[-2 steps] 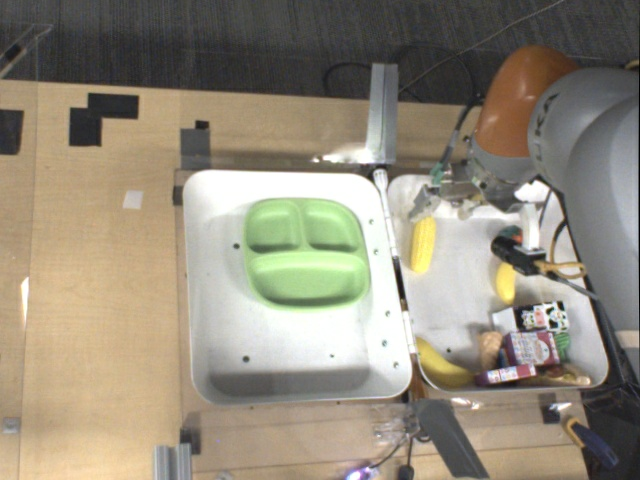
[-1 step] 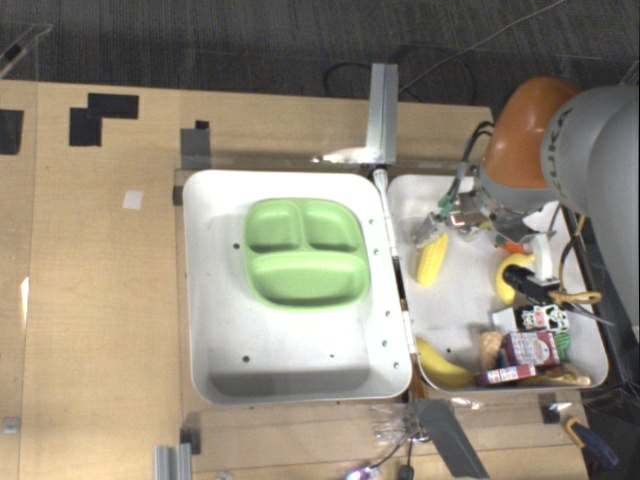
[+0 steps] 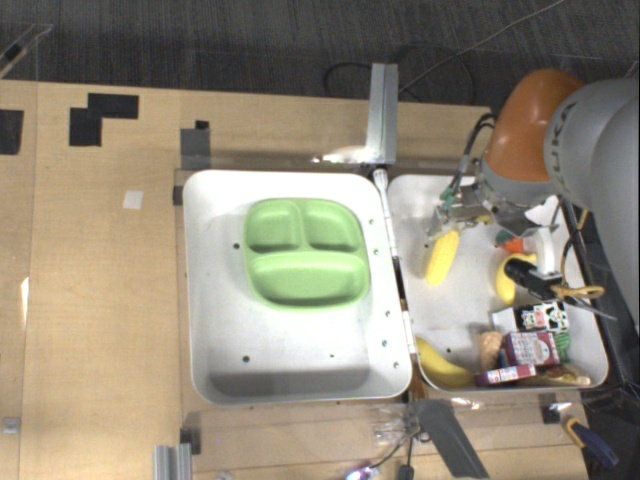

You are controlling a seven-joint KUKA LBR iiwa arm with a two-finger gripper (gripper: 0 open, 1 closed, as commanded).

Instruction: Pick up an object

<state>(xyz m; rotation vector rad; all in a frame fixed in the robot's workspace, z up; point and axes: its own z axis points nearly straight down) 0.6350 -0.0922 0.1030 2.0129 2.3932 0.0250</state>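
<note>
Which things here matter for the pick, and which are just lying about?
Job in hand:
tool
corn, right below the tool
right bin

Lying about:
banana
cartons
plate
left bin

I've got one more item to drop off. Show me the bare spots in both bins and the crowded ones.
Left bin: bare floor in front of the green plate, and a strip along its left. Right bin: one small patch between yellow toy, banana and cartons. Its right side and front are crowded; the gripper hangs over the back.
</note>
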